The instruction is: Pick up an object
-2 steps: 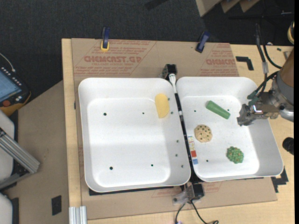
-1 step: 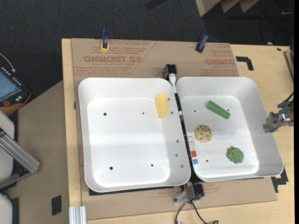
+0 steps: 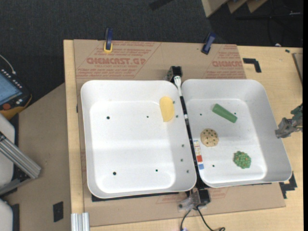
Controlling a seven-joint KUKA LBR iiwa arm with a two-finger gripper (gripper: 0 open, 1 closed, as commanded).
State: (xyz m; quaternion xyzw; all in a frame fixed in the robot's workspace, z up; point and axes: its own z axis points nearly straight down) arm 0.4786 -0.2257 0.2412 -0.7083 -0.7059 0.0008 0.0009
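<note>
- Brown cardboard covers the tabletop (image 3: 144,57), with printed lettering along its far edge and two clips, one yellow and blue (image 3: 108,41), one blue (image 3: 209,43), holding that edge down.
- Left bin (image 3: 96,177): white and shallow. It holds one thing, a pale yellow piece (image 3: 166,109) like a banana slice, lying near the far right corner, just beside the wall shared with the other bin.
- Right bin (image 3: 269,109): white, touching the left bin along a dark seam. Three things lie in it, well apart from each other.
- Green stick (image 3: 224,113): lies slanted in the far half of the right bin.
- Green bumpy lump (image 3: 242,160): like a broccoli head, near the near right corner of the right bin.
- Cookie (image 3: 209,137): round, tan with dark specks, towards the left wall of the right bin, about midway along it.
- Hand (image 3: 288,125): a grey metal part at the right edge of the right bin, over the rim. I cannot tell how it stands; nothing is seen in it.
- Progress, as I judge it: nothing is picked up yet. All four things lie flat in the bins, so choosing one, reaching, closing and lifting are all left. The bumpy lump and the stick lie nearest the hand.
</note>
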